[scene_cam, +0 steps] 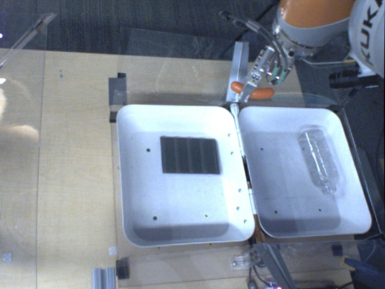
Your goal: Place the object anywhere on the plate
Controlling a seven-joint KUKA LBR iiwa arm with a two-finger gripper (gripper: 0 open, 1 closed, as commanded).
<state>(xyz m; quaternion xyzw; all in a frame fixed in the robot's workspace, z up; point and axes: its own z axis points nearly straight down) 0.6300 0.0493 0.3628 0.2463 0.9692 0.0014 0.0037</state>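
Camera view shows your gripper (260,82) clamping a small orange carrot-shaped object (257,91) — well short of the dark ribbed rectangular plate (190,155), an early release misses it.

Clear glossy plastic bottle (319,159), smooth white bins (180,233), matt ribbed dark plate (190,155), wooden bench (66,161).

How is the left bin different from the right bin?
The left bin has a dark ribbed plate lying flat in its middle; the right bin has a clear plastic bottle lying on its side. The plate is dark and flat, while the bottle is see-through and round. Both bins are white, shallow and sit side by side on the bench.
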